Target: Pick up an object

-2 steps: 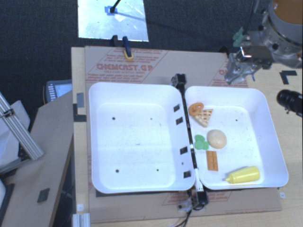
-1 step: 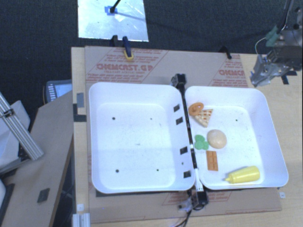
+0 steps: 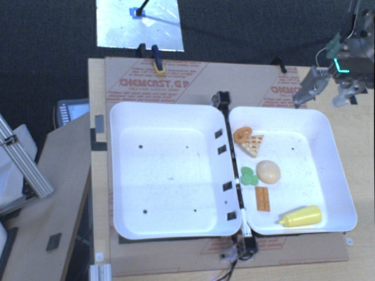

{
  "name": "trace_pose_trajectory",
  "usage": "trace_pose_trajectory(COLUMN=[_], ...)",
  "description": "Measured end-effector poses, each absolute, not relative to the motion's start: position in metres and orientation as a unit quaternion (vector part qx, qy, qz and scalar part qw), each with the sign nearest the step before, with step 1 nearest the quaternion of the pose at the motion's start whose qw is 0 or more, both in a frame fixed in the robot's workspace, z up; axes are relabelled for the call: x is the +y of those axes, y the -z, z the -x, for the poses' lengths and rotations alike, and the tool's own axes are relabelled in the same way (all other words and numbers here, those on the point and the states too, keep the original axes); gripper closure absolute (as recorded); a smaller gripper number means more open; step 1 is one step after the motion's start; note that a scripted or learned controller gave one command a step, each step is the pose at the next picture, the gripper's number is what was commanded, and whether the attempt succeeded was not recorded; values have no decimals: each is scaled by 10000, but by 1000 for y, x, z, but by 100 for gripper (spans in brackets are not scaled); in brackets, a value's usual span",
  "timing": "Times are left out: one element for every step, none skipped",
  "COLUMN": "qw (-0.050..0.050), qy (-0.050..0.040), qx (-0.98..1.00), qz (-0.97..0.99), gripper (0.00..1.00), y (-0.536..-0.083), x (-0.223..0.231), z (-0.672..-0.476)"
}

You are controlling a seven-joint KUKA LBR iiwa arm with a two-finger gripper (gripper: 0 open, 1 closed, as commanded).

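Hovering at the upper right of the frame, the end effector [image 3: 324, 95] sits above the far rim of the right bin [image 3: 334, 133], with its two grey fingers spread apart and nothing between them. By my reading the pick has not begun in earnest: no object is lifted, and everything left to do, descending, closing and raising, lies ahead.

All candidate objects lie in the right bin, gathered toward its left half and lower edge. Near the divider rests a small orange ring [image 3: 242, 134], glossy like a toy pretzel, touching a pale tan wedge [image 3: 254, 144] with a waffle-like grid. Below them sits a smooth beige dome [image 3: 268, 171], rounded like a bun or egg, just beside a flat green leafy piece [image 3: 248, 176]. Lower still lies an orange rectangular bar [image 3: 262, 199], thin and faintly ridged, and near the bottom edge a yellow elongated piece [image 3: 302, 216], glossy plastic, lying on its side.

Both bins are shallow, white, with rounded corners and a matte sheen; the left bin [image 3: 123, 157] shows only dark specks. They rest on brown printed cardboard [image 3: 176, 82] covering the tabletop [image 3: 70, 151]. A reflective metal sheet [image 3: 140, 16] lies at the upper left.
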State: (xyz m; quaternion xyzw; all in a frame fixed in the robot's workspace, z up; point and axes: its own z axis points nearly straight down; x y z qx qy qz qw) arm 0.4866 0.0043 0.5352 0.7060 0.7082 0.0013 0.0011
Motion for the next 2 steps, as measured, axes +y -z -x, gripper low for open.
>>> trace_pose_trajectory(qw=[24, 20], qy=[-25, -23], qx=[7097, 7098], qz=[-7045, -7044], gripper=[100, 0], y=[-547, -546], x=[4, 4], z=[-487, -487])
